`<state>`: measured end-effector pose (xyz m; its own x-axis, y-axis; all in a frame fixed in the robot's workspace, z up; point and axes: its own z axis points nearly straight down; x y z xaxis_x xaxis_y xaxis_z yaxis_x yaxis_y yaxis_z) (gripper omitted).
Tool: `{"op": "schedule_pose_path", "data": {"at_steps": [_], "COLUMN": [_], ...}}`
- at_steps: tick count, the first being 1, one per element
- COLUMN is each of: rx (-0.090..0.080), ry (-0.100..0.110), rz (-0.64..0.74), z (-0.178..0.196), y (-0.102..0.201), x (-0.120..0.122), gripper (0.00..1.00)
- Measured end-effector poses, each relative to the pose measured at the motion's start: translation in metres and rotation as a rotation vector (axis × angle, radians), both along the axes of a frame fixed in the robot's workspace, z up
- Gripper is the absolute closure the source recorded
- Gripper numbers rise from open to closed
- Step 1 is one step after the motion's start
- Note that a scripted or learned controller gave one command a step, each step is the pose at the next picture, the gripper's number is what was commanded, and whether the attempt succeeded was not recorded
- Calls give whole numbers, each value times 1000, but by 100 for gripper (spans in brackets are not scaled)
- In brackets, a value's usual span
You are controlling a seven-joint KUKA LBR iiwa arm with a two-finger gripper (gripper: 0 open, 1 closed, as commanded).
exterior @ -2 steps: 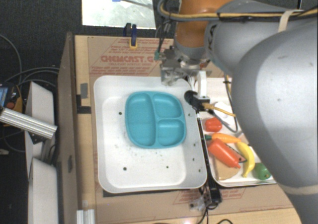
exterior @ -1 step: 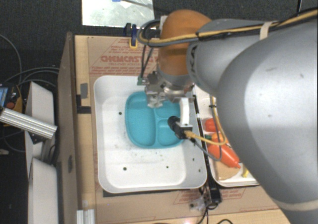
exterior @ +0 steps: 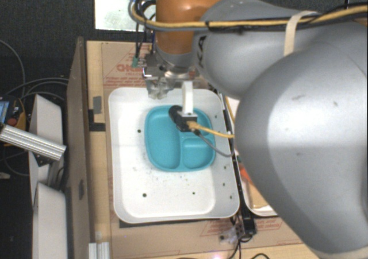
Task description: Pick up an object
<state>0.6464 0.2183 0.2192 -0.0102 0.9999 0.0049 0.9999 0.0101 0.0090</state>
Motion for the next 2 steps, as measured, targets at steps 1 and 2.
{"op": "schedule_pose_path", "data": {"at_steps": [1,2], "rx": [-4,-4], "ry": [7,3], "rz": [-5,-1], "z": [-4,8], "y": [-5,-5], "x": [-1,0], "gripper": [0,100]}}
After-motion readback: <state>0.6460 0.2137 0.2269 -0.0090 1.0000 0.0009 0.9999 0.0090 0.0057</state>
